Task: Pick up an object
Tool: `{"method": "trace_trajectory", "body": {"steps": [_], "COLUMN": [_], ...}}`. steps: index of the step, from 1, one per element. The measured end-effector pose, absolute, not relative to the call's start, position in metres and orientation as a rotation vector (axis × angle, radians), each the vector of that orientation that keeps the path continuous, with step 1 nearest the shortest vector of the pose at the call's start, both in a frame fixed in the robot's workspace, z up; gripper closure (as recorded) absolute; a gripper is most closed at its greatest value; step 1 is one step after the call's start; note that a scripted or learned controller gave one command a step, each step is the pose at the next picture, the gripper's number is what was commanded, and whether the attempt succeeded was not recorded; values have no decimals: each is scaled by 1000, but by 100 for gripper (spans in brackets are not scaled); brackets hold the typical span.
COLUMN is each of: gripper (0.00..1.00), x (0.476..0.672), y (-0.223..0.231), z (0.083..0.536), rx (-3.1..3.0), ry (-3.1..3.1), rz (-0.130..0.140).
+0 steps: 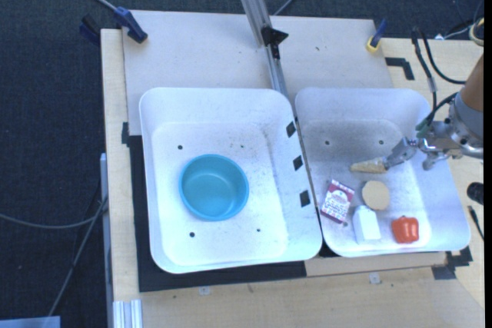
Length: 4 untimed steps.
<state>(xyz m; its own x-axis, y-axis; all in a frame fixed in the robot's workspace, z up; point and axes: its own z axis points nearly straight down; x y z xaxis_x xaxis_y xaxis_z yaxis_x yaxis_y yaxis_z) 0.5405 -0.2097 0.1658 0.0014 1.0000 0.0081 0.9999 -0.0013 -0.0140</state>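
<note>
Two-finger gripper (399, 153), finger state unreadable, poised at right tip of tan elongated pastry-like piece (370, 166); long axis running leftward away from it.

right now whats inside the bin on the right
The right bin holds a red pepper, white block, tan disc, red-and-white packet and cone-shaped piece. The gripper covers some floor.

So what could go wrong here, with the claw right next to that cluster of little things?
The gripper sits beside the cone-shaped piece, so it might just nudge it away. The round biscuit, white block, red pepper and packet lie close together; grabbing one could knock the others.
</note>
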Motion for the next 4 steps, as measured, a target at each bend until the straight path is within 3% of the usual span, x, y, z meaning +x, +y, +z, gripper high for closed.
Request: {"method": "trace_trajectory", "body": {"steps": [1, 2, 4], "gripper": [0, 100, 100], "x": [539, 542, 555], "y": [-204, -205, -199], "z": [101, 119, 214], "rx": [-2209, -2217, -2223], "ry": [-2208, -2215, -2228], "rz": [8, -2, -6]}}
